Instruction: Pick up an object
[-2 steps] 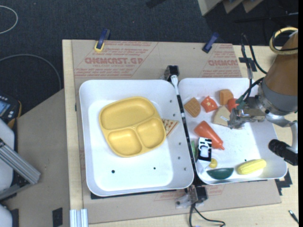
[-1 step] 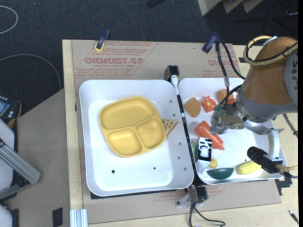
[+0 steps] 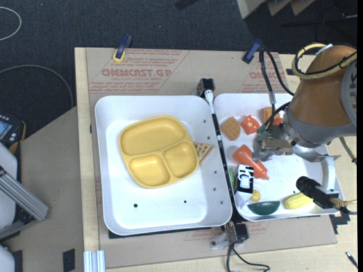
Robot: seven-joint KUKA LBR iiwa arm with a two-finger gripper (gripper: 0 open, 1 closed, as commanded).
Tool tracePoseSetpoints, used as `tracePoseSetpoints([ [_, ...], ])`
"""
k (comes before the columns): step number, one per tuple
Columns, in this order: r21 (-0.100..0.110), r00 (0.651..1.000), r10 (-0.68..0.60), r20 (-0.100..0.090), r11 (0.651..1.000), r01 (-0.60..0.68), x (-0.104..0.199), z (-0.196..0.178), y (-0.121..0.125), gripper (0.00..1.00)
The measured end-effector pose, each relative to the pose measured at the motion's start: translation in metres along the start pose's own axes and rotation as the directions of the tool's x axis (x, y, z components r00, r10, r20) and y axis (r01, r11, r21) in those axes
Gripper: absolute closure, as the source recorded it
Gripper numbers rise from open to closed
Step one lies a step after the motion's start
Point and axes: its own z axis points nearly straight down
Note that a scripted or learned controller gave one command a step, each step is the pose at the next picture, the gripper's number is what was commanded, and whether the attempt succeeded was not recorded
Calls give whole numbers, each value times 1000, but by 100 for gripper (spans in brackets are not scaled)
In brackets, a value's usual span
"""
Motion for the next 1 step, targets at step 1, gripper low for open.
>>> tracePoseSetpoints([
  [1, -4, 1000, 2, 1, 1000, -2, -3, -15, -9, 100],
])
